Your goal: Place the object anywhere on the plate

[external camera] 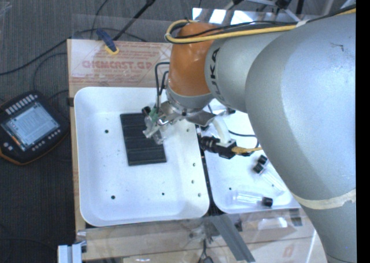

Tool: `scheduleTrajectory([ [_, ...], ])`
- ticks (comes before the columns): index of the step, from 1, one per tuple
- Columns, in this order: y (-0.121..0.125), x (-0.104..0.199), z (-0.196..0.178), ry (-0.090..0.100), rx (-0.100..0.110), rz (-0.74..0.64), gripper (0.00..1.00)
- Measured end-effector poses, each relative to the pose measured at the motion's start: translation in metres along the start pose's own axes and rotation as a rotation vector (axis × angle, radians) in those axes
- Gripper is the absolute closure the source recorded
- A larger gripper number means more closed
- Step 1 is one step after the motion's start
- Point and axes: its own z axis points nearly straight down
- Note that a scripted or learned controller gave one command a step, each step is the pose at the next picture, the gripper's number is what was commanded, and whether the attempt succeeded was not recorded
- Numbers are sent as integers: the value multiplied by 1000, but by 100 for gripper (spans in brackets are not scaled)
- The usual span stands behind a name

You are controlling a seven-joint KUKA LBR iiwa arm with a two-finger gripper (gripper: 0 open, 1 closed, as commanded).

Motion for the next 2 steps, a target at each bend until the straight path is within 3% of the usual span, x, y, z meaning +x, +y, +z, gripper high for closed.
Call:
scheduleTrajectory([
  [1,90,40,35,0,11,-558,100],
  [2,77,90,-40,-3,-4,-839,100],
])
